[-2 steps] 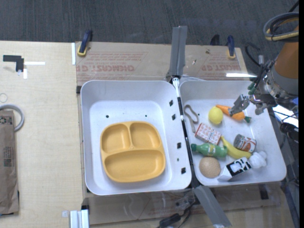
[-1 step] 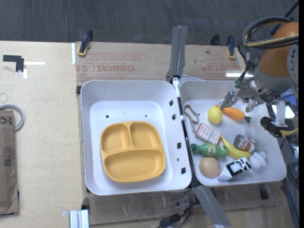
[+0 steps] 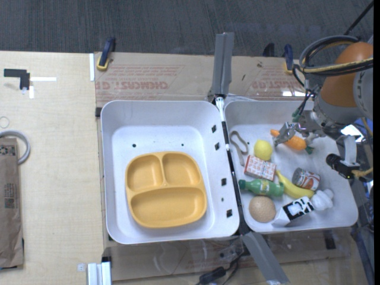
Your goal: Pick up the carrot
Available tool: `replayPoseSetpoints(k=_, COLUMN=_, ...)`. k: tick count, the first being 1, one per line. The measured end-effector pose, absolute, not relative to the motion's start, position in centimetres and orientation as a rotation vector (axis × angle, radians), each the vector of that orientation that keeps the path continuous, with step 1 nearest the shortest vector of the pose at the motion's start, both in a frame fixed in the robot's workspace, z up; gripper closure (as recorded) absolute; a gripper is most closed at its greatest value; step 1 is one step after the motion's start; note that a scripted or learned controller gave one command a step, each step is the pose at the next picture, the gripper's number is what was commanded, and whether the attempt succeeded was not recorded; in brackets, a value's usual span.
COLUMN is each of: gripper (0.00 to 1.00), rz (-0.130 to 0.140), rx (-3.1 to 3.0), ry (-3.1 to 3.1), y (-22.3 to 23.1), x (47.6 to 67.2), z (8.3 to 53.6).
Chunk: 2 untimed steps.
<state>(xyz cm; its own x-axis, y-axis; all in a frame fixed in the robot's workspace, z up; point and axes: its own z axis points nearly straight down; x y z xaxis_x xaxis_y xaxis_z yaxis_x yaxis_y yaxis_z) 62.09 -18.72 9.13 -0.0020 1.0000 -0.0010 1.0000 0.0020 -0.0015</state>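
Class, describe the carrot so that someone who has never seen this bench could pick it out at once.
Find the right-hand white bin, the one crowded with groceries. Near its far side, to the right of the yellow lemon, lies the carrot, with the gripper right at it. It is the one orange item with a small green end, unlike the banana, can and green bottle nearer the camera.

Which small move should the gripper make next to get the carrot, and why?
Probably close on it, then lift slightly. The gripper sits right at the carrot near the back of the right bin, and a secure grasp is not visible yet.
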Motion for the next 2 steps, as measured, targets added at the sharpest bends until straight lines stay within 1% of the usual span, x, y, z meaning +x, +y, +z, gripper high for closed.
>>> replayPoseSetpoints(k=1, gripper=1.00, rz=0.003, rx=-2.222, ry=-2.223, y=-18.8, x=62.1, z=10.1)
replayPoseSetpoints(k=2, gripper=1.00, rz=0.001, rx=-2.107, ry=-2.332, y=-16.6, x=60.8, z=21.8)
